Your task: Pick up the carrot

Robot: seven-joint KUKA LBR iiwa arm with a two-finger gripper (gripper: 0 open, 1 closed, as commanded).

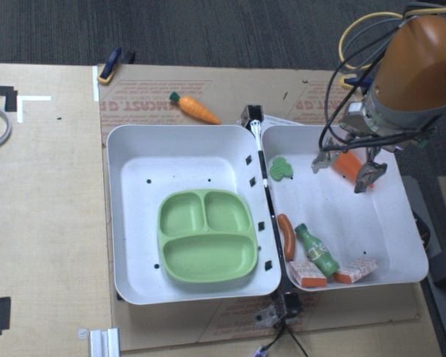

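The carrot, orange with a green top, lies on the cardboard just behind the left bin, outside both bins. My gripper hangs over the back of the right bin, far to the carrot's right. Its fingers are spread open, and an orange block shows in the gap between them; neither finger visibly touches it.
A green divided plate sits in the left bin. The right bin holds a green leafy toy, a sausage, a green bottle and two orange-and-white pieces. A blue clip lies at the cardboard's back left.
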